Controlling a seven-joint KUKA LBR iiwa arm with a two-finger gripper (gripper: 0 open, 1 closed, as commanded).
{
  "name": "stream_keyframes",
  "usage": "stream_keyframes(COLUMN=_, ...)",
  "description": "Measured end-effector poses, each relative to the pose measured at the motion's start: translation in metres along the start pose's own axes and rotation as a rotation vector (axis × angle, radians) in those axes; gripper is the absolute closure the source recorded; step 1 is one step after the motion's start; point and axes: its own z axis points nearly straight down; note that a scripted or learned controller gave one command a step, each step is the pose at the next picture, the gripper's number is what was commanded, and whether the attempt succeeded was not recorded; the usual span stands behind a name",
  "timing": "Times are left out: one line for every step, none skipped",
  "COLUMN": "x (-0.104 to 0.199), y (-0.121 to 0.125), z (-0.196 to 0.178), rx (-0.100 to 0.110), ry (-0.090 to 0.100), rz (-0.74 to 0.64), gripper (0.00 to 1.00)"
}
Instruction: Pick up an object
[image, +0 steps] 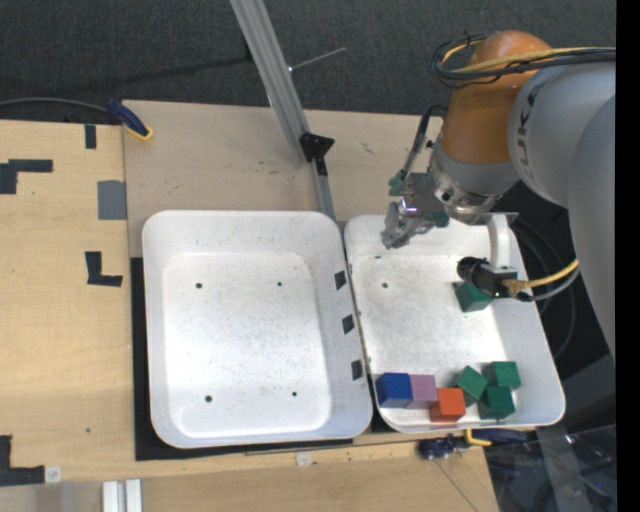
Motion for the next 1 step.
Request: stream_keyframes(x=0.0602, y=-0.0134, z=0.0083, rx=0.001, ry=0.001, rz=-0.002, gripper=1.0)
